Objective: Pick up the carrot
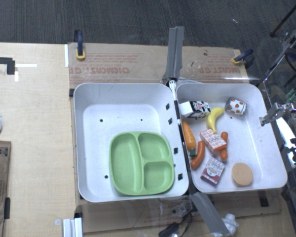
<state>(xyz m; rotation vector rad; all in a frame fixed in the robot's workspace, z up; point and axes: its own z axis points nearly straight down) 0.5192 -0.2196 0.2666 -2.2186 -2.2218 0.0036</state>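
Lying against the left wall of the right bin, the carrot sits just beside a sausage and a small red carton. Reaching for it from the right, the gripper (too blurred at the bin's edge to judge its grip) could strike the wall, or close on the sausage instead, since both are orange and crowded together.

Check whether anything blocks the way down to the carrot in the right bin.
Nothing lies on the carrot; it sits against the right bin's left wall, open from above. A sausage touches its lower end, and a small red carton lies close beside it.
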